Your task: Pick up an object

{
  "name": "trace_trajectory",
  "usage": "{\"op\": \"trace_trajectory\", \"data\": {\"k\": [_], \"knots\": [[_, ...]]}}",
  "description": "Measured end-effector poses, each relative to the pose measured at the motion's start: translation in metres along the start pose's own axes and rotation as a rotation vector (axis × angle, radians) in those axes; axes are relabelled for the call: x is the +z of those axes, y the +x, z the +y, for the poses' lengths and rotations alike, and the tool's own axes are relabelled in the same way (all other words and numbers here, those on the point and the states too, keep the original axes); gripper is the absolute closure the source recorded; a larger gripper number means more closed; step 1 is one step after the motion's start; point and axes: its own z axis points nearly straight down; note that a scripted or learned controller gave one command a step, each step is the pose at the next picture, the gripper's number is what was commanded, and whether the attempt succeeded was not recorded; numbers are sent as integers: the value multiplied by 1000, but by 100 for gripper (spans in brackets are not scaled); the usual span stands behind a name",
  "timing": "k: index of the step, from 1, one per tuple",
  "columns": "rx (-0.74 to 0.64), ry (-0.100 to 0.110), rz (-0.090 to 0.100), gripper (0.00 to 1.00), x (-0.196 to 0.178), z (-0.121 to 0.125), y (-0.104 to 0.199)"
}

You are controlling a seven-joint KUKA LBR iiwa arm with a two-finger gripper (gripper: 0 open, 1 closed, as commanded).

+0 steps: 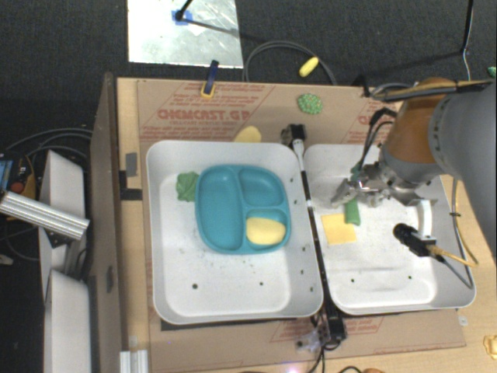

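Overhead, the gripper (356,196) is seen low in the right bin (388,290), its fingers set around a green piece (353,211) that seems to be pinched between them, though blur hides the contact. A yellow block (338,229) lies just beside it. In the left bin (225,298), a blue tray (229,208) holds a yellow lump (265,230).

You are looking at left bin (167,286): white plastic, smooth, speckled | divided tray (225,208): teal plastic, slight sheen | bench sheet (202,111): brown cardboard, matt, printed | foil square (186,22): crinkled, shining | floor (46,61): dark, rough-looking carpet.
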Motion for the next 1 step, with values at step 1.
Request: {"op": "trace_trajectory", "data": {"k": [1], "knots": [[-1,-4,0,100,-11,2,-1]]}}
